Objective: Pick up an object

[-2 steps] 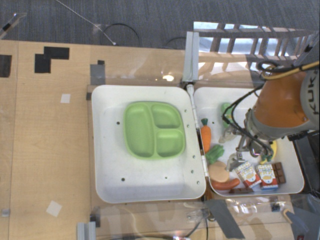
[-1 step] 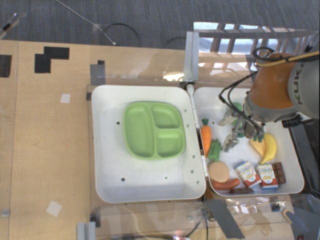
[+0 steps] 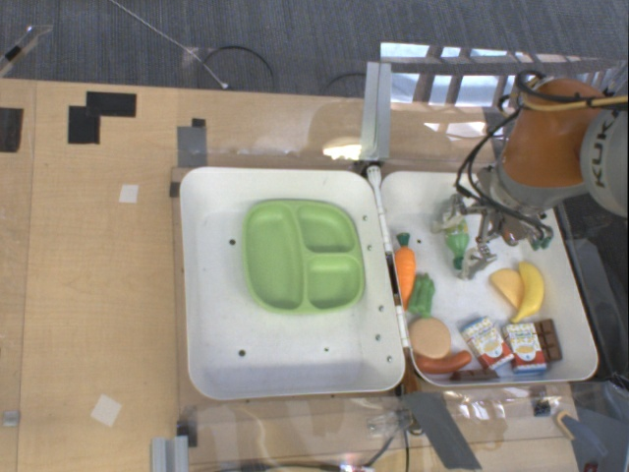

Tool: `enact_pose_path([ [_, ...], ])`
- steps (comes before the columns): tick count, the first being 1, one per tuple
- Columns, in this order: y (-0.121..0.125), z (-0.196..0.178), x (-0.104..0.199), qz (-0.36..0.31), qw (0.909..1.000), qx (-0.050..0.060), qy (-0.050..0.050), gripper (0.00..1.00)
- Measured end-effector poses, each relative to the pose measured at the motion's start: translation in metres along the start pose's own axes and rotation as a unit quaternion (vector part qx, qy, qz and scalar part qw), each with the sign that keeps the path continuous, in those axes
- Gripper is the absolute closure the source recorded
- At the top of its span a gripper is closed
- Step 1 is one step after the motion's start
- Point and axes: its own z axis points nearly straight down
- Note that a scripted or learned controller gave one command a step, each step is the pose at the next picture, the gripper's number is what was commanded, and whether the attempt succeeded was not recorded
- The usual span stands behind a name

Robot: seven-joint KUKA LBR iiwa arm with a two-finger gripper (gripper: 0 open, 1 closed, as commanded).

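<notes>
My gripper (image 3: 470, 240) hangs low over the upper middle of the right bin (image 3: 582, 354), below the arm's orange band (image 3: 550, 136). A small green object (image 3: 457, 244) lies right against the gripper's metal parts; whether it is gripped is unclear. Below and to the right lie a yellow banana (image 3: 532, 289) and a yellow wedge (image 3: 505, 285). An orange carrot (image 3: 404, 264) and a green vegetable (image 3: 422, 294) lie along the bin's left wall.
The bin's front holds a round bun (image 3: 429, 337), a sausage (image 3: 444, 362), two juice cartons (image 3: 482, 340) (image 3: 526, 347) and a brown bar (image 3: 550, 339). A green divided plate (image 3: 302, 256) rests in the left bin (image 3: 211, 362).
</notes>
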Motion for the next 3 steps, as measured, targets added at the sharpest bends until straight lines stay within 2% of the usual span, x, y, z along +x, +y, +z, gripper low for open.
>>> enact_pose_path([
  [1,0.057,-0.001,-0.006,-0.051,0.9987,-0.001,0.0,0.0],
  [2,0.063,-0.003,0.053,0.013,0.9999,0.0,-0.001,0.0],
  [3,-0.019,-0.04,0.009,-0.031,0.9995,0.001,0.0,0.0],
])
